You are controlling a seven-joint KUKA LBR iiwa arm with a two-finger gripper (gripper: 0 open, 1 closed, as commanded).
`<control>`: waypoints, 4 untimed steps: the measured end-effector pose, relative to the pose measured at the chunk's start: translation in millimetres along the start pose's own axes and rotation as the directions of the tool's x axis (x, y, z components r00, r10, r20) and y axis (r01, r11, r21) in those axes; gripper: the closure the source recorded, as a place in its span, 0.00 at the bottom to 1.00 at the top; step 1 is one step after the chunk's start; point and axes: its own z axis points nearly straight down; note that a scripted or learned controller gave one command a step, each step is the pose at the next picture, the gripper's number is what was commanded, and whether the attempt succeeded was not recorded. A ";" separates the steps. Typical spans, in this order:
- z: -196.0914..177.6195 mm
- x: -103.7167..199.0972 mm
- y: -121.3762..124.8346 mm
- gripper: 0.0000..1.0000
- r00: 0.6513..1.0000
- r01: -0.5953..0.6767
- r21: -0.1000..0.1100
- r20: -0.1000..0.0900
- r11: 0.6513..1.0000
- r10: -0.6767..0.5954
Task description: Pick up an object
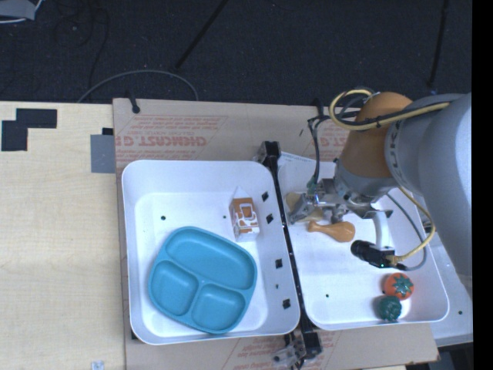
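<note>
Tan drumstick-shaped toy point(333, 230) lies flat in the right bin point(347, 299), in its left half, closer to the left wall than to the right and about midway between the far and near edges. Its thick end points toward the right wall. The gripper point(322, 205) hangs just above and to the far side of it, so near that the two seem to touch or almost touch. From this slant I cannot tell how wide the gripper is set, nor whether the toy sits inside its grasp.

A second tan shape point(295, 200) sits right by the left wall, partly behind the gripper. I cannot say whether it is a separate thing.

I judge the step in hand to be the approach and closing on the toy, with no lift begun. The next move calls for the gripper to be centred over the toy's narrow neck, closed firmly, then raised straight up clear of the wall.

Well apart, in the near right corner, an orange-red tomato point(398, 285) and a green ball point(389, 308) sit just beside each other. The left bin point(154, 206) holds a blue divided plate point(202, 280) toward its near edge and a small orange-and-white box point(244, 217) by its right wall.
</note>
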 end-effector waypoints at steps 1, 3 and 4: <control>-13.6 -0.8 0.2 1.00 1.000 -0.003 0.001 -0.002 1.000 0.003; -100.9 -6.7 -9.3 1.00 1.000 -0.007 -0.010 0.001 1.000 0.007; -153.6 -4.0 -18.5 1.00 1.000 -0.001 -0.012 0.002 1.000 0.001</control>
